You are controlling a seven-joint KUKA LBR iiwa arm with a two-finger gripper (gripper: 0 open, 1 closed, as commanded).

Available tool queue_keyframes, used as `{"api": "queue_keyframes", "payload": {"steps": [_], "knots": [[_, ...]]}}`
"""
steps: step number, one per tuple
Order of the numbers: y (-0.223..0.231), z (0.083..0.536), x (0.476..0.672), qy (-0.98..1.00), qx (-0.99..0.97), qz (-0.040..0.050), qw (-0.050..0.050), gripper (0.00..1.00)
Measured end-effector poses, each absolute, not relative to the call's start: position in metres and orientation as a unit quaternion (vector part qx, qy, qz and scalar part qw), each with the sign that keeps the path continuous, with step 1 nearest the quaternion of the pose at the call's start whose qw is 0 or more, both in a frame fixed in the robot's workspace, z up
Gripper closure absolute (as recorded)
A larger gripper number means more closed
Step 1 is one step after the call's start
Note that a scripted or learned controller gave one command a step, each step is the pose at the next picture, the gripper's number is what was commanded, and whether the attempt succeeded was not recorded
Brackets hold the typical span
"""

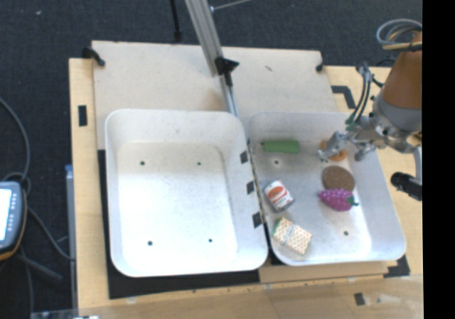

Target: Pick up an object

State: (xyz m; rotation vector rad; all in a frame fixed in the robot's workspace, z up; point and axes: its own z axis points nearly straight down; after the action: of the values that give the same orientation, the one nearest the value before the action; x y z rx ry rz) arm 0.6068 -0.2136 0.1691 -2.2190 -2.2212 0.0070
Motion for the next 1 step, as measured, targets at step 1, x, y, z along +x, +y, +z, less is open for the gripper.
{"api": "queue_keyframes", "payload": {"steps": [1], "knots": [[-0.22, 0.1173, 0.5967, -0.707, -0.707, 0.0023, 0.001, 0.0]]}}
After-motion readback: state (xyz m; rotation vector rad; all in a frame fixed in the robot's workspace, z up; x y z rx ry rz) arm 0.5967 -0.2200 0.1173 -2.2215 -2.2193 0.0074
